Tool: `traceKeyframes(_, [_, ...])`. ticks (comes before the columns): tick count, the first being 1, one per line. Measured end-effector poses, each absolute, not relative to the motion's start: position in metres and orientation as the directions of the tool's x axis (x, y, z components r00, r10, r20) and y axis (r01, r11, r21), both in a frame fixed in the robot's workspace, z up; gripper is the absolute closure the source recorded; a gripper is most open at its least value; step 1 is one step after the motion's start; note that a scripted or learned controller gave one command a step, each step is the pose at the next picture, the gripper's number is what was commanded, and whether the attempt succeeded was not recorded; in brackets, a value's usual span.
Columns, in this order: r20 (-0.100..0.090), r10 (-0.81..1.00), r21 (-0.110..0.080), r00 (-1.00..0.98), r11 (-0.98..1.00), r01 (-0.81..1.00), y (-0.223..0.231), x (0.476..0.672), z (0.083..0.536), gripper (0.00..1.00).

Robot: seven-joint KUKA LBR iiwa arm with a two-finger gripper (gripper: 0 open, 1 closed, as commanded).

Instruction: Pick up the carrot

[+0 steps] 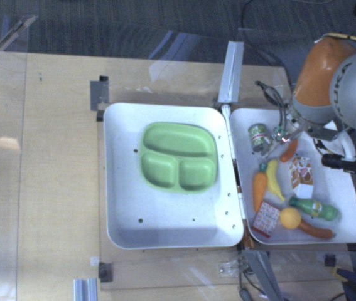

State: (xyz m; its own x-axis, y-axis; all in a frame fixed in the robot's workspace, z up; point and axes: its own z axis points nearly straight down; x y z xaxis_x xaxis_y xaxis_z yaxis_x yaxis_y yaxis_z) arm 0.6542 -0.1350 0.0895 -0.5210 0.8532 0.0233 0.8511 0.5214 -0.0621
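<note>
The carrot (260,190) is orange with a green top and lies lengthwise near the left wall of the right bin (353,196). It touches a yellow banana (274,182) on its right. My gripper (283,135) hangs over the back of that bin, between a small can (258,137) and a red piece (289,150). It is well behind the carrot, and nothing from the bin shows in it.
The left bin (124,218) holds a green divided plate (179,157). Around the carrot lie a white packet (301,172), a green bottle (314,209), a yellow ball (290,217), a red box (266,219) and a sausage (316,231). Black cables trail along the right wall.
</note>
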Motion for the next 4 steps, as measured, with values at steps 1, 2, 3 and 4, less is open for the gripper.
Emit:
traceKeyframes(1, [0.027,0.678,-0.039,-0.735,0.735,0.677,-0.135,0.658,0.090,1.00])
traceKeyframes(2, [-0.016,0.432,0.002,-0.902,0.902,0.432,-0.112,0.629,0.091,1.00])
traceKeyframes(3, [-0.012,0.368,0.003,-0.930,0.930,0.368,-0.205,0.647,0.103,1.00])
traceKeyframes(4, [-0.016,-0.007,-0.002,-1.000,1.000,-0.007,-0.181,0.633,0.090,1.00])
